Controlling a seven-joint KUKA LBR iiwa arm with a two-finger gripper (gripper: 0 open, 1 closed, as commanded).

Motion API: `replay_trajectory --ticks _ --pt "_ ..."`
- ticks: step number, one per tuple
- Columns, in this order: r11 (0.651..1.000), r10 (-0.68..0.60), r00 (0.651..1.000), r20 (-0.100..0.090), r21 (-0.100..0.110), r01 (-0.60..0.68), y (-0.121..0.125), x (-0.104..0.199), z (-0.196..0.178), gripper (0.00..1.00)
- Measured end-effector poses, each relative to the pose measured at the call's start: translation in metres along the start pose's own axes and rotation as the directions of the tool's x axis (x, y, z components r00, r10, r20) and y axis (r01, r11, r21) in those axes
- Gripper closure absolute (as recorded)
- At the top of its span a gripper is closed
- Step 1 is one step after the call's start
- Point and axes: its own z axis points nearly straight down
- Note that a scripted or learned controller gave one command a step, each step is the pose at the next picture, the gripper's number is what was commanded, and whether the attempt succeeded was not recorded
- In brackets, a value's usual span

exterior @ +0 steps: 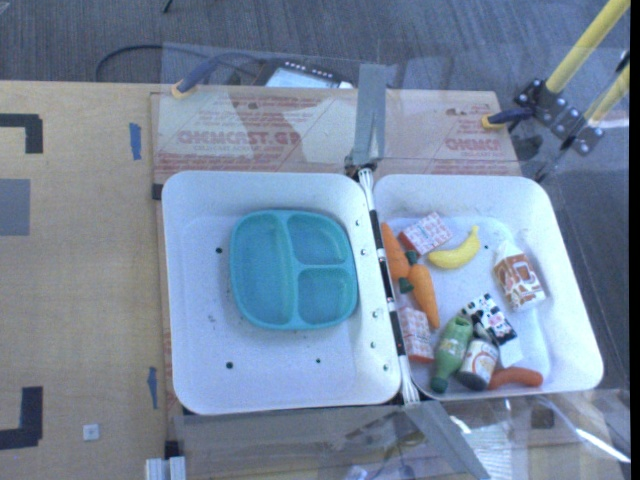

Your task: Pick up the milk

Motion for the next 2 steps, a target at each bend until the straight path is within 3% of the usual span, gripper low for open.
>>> replay_trajectory --ticks 2 --pt "1.000 -0.007 1.000 0.004 0.007 0.007 0.0046 0.0021 -0.0162 1.00"
